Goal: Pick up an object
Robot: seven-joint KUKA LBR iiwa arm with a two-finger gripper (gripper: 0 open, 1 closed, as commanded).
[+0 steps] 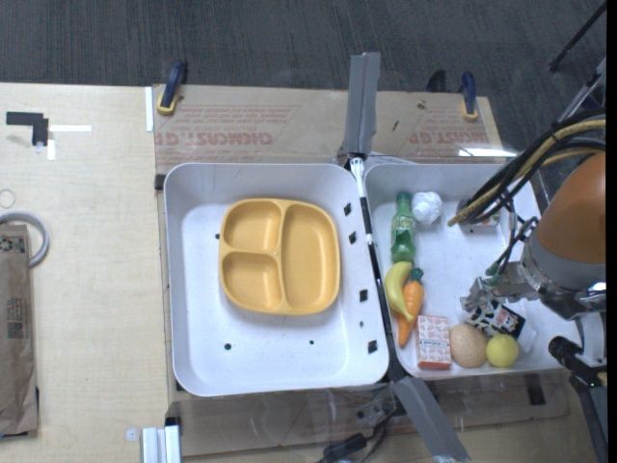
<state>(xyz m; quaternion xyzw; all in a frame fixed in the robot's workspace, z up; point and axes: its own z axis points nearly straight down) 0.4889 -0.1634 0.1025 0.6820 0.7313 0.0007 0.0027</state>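
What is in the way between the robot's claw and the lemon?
Nothing visible. The gripper hangs in the right bin, just above the lemon. A black-and-white toy lies right beside the lemon, under the arm.

The cardboard sheet point(289, 123) behind the bins bears red print, upside down from this view — it looks like "CHEMCOTS", partly legible, and repeats toward the right end. Print on the small carton point(434, 342) and the brown bag point(14, 336) is too small to read.
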